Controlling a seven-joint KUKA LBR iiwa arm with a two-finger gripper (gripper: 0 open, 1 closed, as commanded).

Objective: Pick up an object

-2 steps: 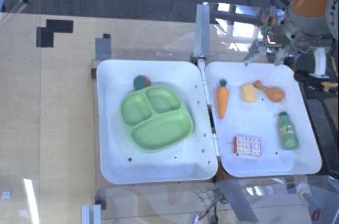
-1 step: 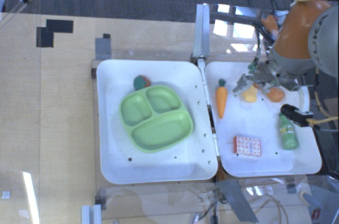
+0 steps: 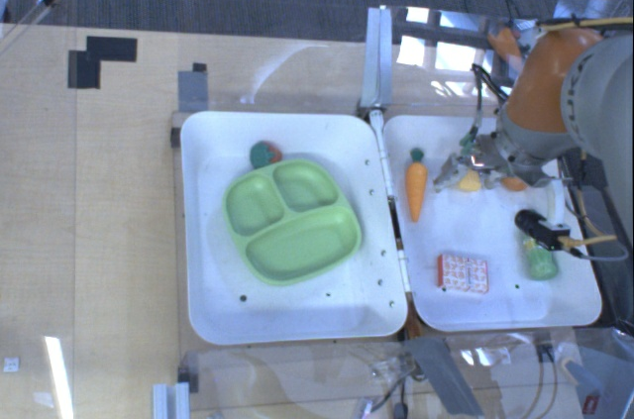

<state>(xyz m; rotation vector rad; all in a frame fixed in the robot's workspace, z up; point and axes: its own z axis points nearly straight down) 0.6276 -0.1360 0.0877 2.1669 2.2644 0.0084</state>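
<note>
Fig. 1. Pick attempt, seen from above. The gripper [image 3: 464, 171] hangs low over the far edge of the right bin [image 3: 515, 300], directly above a small yellow piece [image 3: 468, 183]. This piece is judged the likeliest target. Whether the gripper is spread or closed cannot be told at this slant, and nothing is seen to be held. An orange piece [image 3: 512, 181] lies just beside the target, toward the bin's right edge, and a carrot [image 3: 416, 189] lies along the left edge. A patterned block [image 3: 463, 273] sits near the front edge and a green toy [image 3: 541, 263] near the right edge. In the left bin [image 3: 213, 308], a green plate [image 3: 292, 221] occupies the centre, with a ball [image 3: 264, 153] at its far rim. For a sound grasp, the gripper should be centred on the yellow piece alone and descend straight. It should close only at the bin floor, and lift slowly so that a slip shows at once. The crowded neighbours are the main risk.
</note>
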